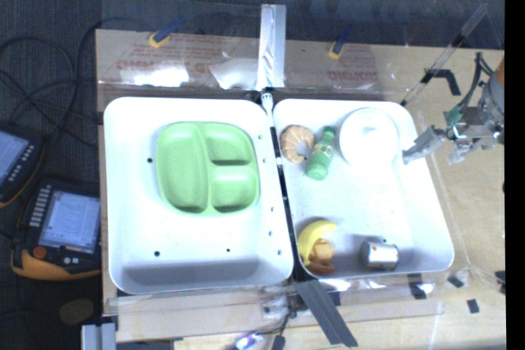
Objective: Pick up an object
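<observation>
The right bin (pixel 426 201) holds several objects. A round tan pastry (pixel 294 140) and a green bottle (pixel 320 154) lie at its upper left, with a white round dish (pixel 369 135) beside them. A yellow banana (pixel 314 234) with a brown piece (pixel 321 255) against it lies at the lower left. A silver can (pixel 381 255) lies on its side near the front wall. My gripper (pixel 435 139) hangs over the right bin's upper right rim, right of the white dish, with nothing seen in it.
In the left bin (pixel 131 242) lies a green divided plate (pixel 209 166). A metal divider (pixel 272 53) and clear sheets stand behind the bins. Tablets and cables (pixel 49 217) lie on the floor at the left.
</observation>
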`<state>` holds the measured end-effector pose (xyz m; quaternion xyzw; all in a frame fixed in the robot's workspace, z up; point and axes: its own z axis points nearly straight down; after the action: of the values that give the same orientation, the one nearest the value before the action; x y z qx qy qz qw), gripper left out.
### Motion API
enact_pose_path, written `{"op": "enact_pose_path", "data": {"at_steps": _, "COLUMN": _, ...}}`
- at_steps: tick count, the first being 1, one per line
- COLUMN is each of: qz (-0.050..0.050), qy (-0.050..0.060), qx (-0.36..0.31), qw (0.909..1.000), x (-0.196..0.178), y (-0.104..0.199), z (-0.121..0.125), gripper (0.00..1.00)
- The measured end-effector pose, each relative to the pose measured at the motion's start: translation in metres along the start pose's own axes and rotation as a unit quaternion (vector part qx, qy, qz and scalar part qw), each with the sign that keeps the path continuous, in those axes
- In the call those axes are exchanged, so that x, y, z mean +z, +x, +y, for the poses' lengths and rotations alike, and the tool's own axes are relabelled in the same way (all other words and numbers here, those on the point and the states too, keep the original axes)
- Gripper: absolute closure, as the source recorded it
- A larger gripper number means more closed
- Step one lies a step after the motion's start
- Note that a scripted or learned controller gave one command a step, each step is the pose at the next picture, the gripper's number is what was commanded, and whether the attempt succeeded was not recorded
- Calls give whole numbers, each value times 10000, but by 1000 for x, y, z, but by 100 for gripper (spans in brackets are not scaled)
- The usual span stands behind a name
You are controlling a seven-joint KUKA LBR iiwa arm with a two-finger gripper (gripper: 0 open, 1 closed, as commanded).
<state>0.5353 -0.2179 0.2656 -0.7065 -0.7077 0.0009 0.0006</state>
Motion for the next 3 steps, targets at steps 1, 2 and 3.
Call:
{"op": "enact_pose_path", "data": {"at_steps": 1, "qz": -6, "qy": 2, "qx": 102, "qw": 9999, "x": 37, "y": 49, "z": 92, "gripper": 0}}
{"op": "enact_pose_path", "data": {"at_steps": 2, "qz": -5, "qy": 0, "qx": -1056, "qw": 9944, "x": 53, "y": 96, "z": 94, "gripper": 0}}
{"op": "enact_pose_path", "data": {"at_steps": 3, "qz": -11, "qy": -44, "qx": -2237, "qw": 9746, "x": 162, "y": 108, "z": 97, "gripper": 0}}
